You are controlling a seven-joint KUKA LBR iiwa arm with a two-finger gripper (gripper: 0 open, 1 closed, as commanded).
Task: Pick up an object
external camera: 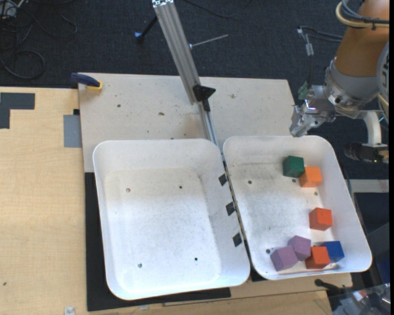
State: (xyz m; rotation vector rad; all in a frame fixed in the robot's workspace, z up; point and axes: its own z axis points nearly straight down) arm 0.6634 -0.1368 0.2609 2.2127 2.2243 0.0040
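The right bin [259,156] holds several small blocks. A green block [293,166] touches an orange block [310,176] near the bin's far right corner. Another orange block [320,218] lies midway along the right wall. At the near right corner sit two purple blocks [291,252], an orange-red block [318,256] and a blue block [334,249], packed close together. My gripper [303,125] hangs above the bin's far rim, just beyond the green block, with nothing seen between its fingers.
The left bin [118,176] stands beside the right one, with black clips along the shared wall. A slanted metal rail [180,51] rises behind the bins. A blue-and-yellow object [87,81] lies at the board's far left corner.
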